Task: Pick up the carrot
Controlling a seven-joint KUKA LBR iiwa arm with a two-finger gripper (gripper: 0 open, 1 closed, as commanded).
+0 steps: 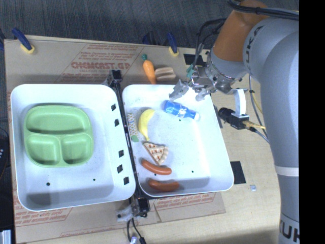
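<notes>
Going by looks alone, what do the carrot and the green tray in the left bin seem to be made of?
Carrot: likely moulded plastic toy food; uniform orange, smooth, slightly glossy, with a stubby green top.
Green tray: probably plastic too, matte to satin; one even pale green, rounded moulded compartments.
Neither is certain from this view alone.

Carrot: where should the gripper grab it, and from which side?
Probably mid-body of the carrot, from above, fingers closing across its width. It lies flat outside the bins on the cardboard, long axis running away from the camera, green top at the far end. A bun-like item sits just beside it.
</notes>
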